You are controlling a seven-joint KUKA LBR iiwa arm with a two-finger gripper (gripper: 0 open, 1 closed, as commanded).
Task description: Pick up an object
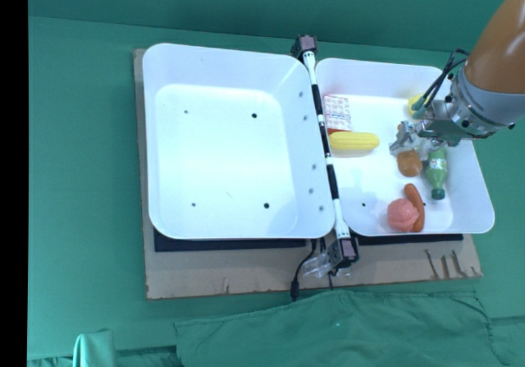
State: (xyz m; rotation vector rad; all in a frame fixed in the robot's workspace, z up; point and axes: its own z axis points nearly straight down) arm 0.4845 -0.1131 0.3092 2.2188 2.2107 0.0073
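We see the end effector [408, 138] low in the right bin [369, 82] above an orange toy [409, 162], nothing lifted yet, its grip state impossible to tell.

Just one cam here, fixed up high over the bench [82, 152], looking down at a slant, far side up top. It's far enough back to fit both white bins: left bin [164, 70] and right bin [472, 209] side by side, w/ the cardboard sheet [230, 283] under them and green cloth all round. Arm [496, 61] pokes in from the pic's right edge, cut off by the frame.
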